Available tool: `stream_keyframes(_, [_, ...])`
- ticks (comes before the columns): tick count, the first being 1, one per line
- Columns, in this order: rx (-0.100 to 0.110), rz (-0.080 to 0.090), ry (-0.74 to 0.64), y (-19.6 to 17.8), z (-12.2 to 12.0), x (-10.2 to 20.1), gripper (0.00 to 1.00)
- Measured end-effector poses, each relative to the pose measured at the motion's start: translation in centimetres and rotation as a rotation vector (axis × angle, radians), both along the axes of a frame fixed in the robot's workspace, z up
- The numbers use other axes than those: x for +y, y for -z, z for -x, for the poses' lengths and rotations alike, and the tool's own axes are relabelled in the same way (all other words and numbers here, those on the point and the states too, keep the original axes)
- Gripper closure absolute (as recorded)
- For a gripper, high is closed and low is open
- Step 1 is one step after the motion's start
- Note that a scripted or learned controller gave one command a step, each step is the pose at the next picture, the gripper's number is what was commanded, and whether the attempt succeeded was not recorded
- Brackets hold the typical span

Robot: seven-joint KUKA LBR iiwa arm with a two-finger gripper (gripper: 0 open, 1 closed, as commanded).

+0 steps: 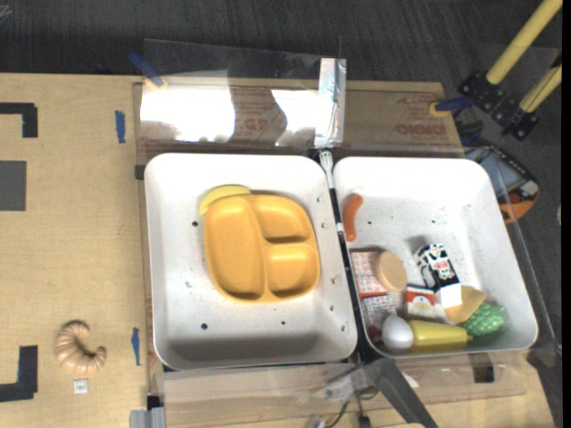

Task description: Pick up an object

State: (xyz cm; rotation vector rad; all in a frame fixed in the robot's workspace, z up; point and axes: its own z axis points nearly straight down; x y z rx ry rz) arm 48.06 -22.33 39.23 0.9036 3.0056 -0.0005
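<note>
The right bin (419,172) holds a cluster of small toy items along its near side. An orange sausage-shaped piece (352,216) lies by the bin's left wall. A round tan disc (390,271) rests on a red and white printed packet (366,275). A black and white carton (435,266) lies to its right, with a small red and white box (419,300) below it. At the front lie a white egg (396,332), a yellow banana-like piece (436,334), a tan wedge (466,303) and a green bumpy piece (486,319).
The left bin (169,239) holds an upturned orange divided tray (260,243) with a yellow piece (221,193) peeking from under its far edge. A croissant toy (78,346) lies on the wooden bench at the front left. A clear plastic sheet (241,105) stands behind the bins.
</note>
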Motion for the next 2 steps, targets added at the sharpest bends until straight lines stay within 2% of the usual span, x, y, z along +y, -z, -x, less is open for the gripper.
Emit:
stream_keyframes(1, [0.011, -0.004, 0.177, 19.2, -3.1, 2.5, 1.00])
stream_keyframes(2, [0.001, -0.005, 0.228, 21.3, -9.2, 10.2, 1.00])
